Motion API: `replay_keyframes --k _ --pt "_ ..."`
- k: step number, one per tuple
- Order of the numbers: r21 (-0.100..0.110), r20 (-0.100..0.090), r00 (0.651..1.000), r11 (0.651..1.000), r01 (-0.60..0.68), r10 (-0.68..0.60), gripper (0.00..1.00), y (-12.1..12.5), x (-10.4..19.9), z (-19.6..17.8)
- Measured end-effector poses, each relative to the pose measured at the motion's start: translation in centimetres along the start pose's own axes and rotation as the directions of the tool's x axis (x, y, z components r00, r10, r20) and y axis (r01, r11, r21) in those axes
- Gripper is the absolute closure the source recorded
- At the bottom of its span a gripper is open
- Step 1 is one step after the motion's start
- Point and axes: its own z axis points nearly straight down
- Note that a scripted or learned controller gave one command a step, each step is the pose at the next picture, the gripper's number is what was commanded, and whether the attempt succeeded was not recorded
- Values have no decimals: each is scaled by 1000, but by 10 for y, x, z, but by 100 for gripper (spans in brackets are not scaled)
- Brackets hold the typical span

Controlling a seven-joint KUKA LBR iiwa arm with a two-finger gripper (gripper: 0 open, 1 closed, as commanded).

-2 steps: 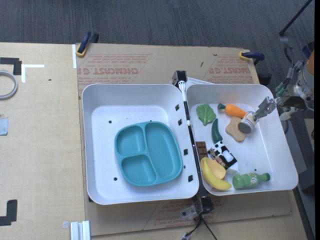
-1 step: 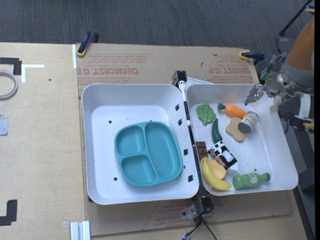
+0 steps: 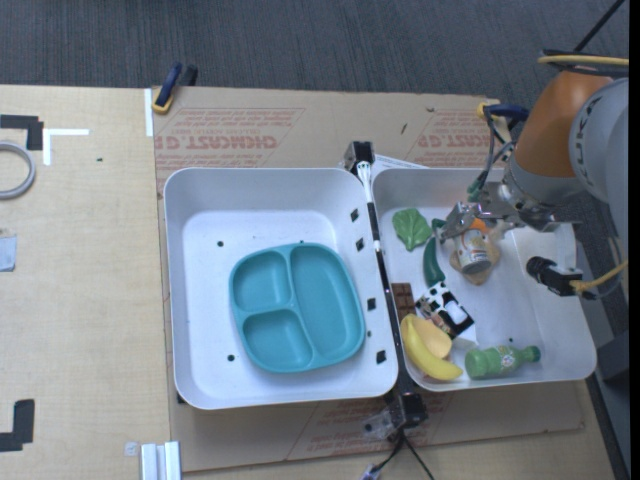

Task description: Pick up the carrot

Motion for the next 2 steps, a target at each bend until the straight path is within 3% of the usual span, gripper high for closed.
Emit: replay_keyframes --k 1,2 --pt "19 2 927 927 -375 375 0 29 -24 2" --pt "7 2 928 928 -373 373 100 31 -24 -8"
